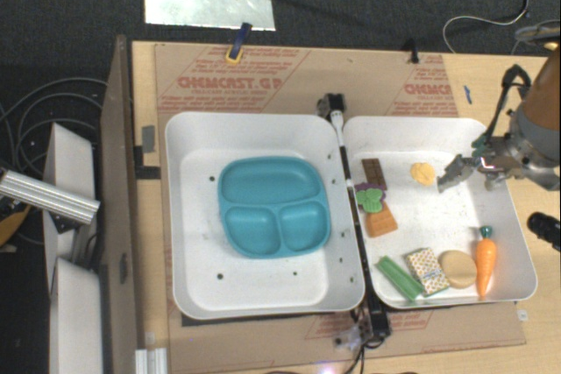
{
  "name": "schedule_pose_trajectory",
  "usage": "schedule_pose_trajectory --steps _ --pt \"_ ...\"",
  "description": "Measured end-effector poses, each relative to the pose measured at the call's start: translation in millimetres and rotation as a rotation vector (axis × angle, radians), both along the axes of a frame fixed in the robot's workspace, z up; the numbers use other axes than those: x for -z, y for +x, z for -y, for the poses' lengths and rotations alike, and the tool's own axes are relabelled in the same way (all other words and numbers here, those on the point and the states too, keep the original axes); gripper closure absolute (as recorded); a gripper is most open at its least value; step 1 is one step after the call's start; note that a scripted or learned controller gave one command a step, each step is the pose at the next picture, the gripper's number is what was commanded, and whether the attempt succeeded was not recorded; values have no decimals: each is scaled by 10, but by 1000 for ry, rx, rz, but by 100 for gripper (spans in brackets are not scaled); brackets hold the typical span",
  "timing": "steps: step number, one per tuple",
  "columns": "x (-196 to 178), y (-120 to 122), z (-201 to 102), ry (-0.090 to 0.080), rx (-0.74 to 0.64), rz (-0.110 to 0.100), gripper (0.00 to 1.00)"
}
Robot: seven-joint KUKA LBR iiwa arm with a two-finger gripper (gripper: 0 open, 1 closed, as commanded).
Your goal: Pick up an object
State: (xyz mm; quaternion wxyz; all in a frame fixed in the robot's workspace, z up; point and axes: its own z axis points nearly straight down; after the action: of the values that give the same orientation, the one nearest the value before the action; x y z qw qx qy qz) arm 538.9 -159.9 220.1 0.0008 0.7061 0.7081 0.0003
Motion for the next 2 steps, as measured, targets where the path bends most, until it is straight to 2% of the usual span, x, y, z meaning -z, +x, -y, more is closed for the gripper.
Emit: schedule_pose_trajectory --steps 1,2 --pt "-87 1093 481 -5 -4 12 0" --pt "562 1141 -330 2 -6 -1 0"
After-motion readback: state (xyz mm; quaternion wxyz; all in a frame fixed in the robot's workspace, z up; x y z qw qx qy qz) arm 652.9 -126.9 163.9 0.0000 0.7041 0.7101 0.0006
